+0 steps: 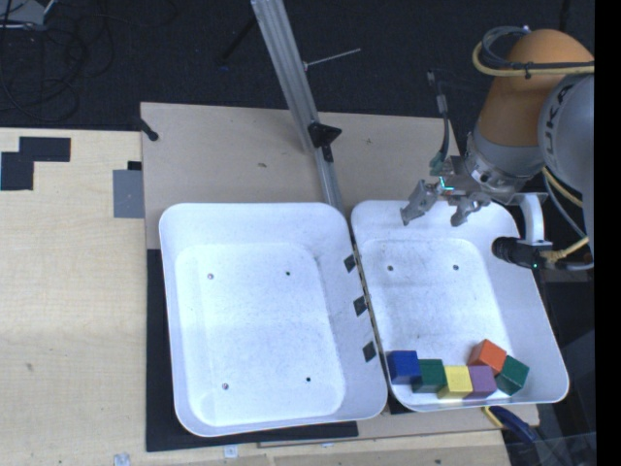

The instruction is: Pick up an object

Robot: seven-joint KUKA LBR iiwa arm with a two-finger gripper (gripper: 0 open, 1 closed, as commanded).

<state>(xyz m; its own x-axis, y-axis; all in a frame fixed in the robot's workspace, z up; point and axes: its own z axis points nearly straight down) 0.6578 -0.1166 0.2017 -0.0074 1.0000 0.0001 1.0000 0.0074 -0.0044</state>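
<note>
From above, the gripper (439, 211) hangs over the far edge of the right bin (543, 333) with its 2 fingers spread apart and nothing between them. The blocks sit well apart from it in that bin's near corner: blue (403, 364), dark green (428, 375), yellow (455, 381), purple (481, 379), orange (488, 354) and green (512, 373), bunched together. The left bin (179, 299) lies beside it.

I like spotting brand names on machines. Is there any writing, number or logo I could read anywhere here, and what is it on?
No text can be read for certain.
Grey arm: dark marks on its side, cut off at the edge, too partial to read.
Bins: plain white with small dark dots, no writing.
Blocks: plain coloured faces, no labels.
Dark patches on the bench: shapes, not letters.
</note>
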